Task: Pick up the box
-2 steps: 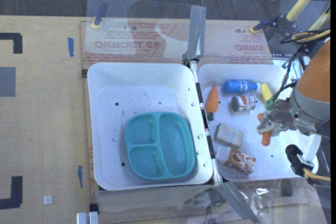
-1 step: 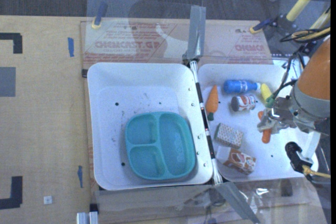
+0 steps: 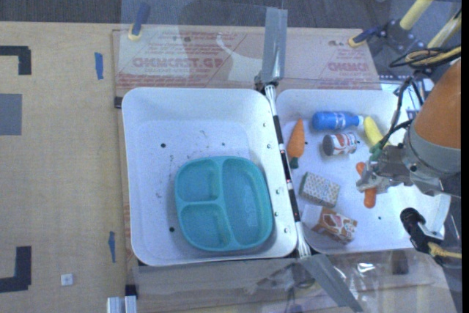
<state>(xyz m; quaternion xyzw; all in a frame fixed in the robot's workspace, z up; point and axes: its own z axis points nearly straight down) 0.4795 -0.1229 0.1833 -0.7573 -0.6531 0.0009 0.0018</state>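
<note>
Two boxes lie in the right bin (image 3: 322,100). One is a flat speckled grey box (image 3: 320,188) near the bin's middle. The other is a brown and red carton (image 3: 335,225) close to the front wall. My gripper (image 3: 375,176) hangs over the right part of this bin, to the right of the speckled box and apart from both boxes. A small orange piece (image 3: 369,197) shows just below the gripper head, and the head covers part of it.
The right bin also has a carrot (image 3: 295,141), a blue bottle (image 3: 335,119), a small can (image 3: 341,144) and a yellow item (image 3: 373,131). A teal divided tray (image 3: 222,203) lies in the left bin (image 3: 146,128). Cables hang at the right.
</note>
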